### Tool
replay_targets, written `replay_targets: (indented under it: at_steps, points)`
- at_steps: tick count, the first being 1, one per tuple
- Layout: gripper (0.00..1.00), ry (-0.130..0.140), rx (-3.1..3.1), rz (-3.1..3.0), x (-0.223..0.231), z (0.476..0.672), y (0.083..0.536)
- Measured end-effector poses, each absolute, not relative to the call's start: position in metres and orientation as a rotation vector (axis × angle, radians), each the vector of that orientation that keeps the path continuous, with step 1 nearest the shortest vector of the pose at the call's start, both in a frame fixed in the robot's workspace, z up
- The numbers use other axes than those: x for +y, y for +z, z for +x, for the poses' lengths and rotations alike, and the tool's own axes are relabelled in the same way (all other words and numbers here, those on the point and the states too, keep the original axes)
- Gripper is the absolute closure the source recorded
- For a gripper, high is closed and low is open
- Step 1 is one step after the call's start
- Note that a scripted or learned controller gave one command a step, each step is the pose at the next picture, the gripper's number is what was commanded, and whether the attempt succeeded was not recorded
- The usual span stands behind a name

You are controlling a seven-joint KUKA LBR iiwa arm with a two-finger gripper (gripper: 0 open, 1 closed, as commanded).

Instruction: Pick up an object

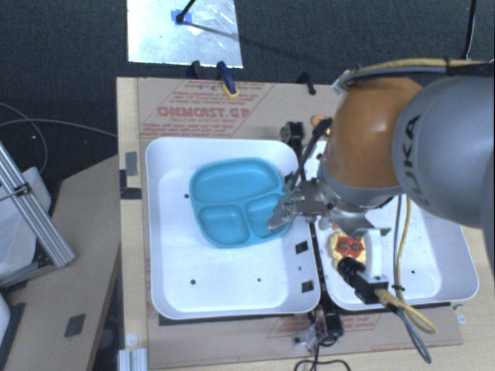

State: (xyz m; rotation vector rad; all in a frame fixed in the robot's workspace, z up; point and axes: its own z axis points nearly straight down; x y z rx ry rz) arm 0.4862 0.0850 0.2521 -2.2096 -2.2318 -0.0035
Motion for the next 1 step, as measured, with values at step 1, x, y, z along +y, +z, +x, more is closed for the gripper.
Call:
replay_targets:
  at_steps: [1]
  points:
    - [0.00, 0.008, -2.226, -2.209, 0.1348, 0.4892, 0.1213]
